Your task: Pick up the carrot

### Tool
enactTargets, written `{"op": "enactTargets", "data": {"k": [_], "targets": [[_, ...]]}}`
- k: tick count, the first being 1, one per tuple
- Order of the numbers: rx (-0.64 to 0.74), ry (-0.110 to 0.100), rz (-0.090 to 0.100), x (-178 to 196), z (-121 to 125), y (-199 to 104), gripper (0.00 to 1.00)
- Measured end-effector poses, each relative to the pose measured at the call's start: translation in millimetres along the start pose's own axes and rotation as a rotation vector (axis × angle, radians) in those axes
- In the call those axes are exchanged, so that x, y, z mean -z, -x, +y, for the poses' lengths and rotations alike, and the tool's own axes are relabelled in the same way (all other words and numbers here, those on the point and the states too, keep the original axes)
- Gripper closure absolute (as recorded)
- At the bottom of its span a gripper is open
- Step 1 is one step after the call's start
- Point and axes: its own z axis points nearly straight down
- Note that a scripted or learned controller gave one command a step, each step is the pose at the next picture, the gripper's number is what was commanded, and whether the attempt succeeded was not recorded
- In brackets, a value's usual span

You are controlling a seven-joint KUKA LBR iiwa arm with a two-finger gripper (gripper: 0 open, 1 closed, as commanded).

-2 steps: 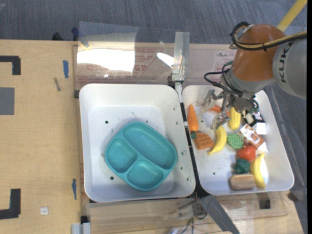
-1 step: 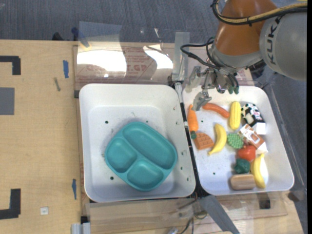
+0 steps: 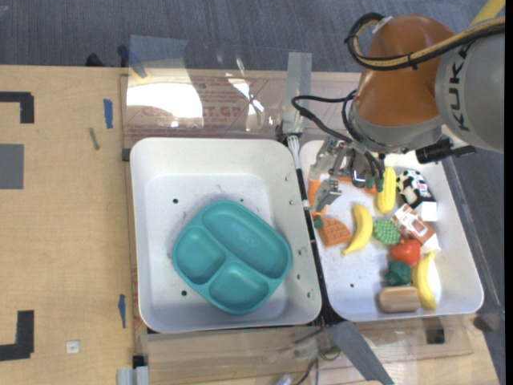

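my tool over the carrot in the right bin

far left is the bare wooden worktop (image 3: 64,215), with black tape marks and a few blue tape scraps. next comes the left bin (image 3: 152,167), and in it a teal divided plate (image 3: 231,255) lying flat, tilted a little toward the near edge.

across the seam, the right bin (image 3: 461,295) carries the toy food. the carrot (image 3: 325,192) is at the bin's left wall, near the far end, a small orange piece right under my tool (image 3: 341,171). my tool hangs over that corner with its grey metal parts just above and beside the carrot; i cannot tell whether it is spread or closed, and i cannot tell whether it touches the carrot.

just nearer sits an orange waffle-textured piece (image 3: 335,231), then a banana (image 3: 360,229), a green piece (image 3: 386,231), a red piece (image 3: 405,252), a dark green piece (image 3: 397,274), a tan bread roll (image 3: 398,298) and a yellow piece (image 3: 426,282). a corn cob (image 3: 388,189) stands just right of my tool.
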Motion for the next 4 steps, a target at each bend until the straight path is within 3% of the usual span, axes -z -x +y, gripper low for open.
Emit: {"op": "enactTargets", "data": {"k": [1,3,4], "targets": [[0.031,0.0,0.003,-20.5,5.0,-61.3,1.0],[0.032,0.003,-0.013,2.0,6.5,-57.1,1.0],[0.011,0.003,-0.006,44.7,39.8,-89.4,1.0]]}}
